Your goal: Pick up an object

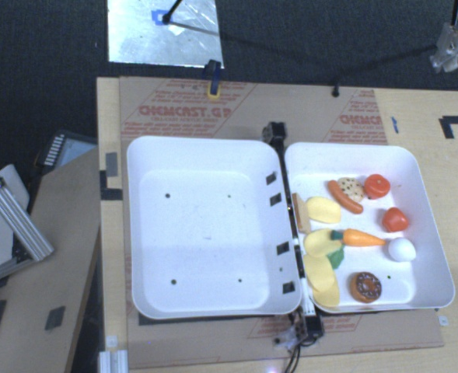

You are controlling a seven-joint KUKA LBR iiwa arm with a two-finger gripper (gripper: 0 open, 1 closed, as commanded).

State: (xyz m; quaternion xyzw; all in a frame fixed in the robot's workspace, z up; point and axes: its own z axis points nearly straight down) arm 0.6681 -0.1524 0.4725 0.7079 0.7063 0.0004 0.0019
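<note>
The right bin [427, 208] holds several toy foods. A red tomato [377, 186] lies at its far side next to a speckled cookie [354, 185] and a red sausage [344, 196]. Lower down are a red pepper-like piece [394, 219], an orange carrot [361, 238] with a green top [336, 256], and a white egg [401, 249]. A chocolate donut [365, 287] sits near the front wall. Three yellow pieces [323, 209] [319, 242] [323, 280] line the bin's left side, beside a thin tan wafer [298, 212].
The left bin [147, 169] adjoins the right one along a black-clipped seam [279, 208]. Both rest on a cardboard sheet [236, 107]. A shiny metal plate [162, 22] lies beyond the bench. A pale fitting [454, 47] hangs at the upper right.
</note>
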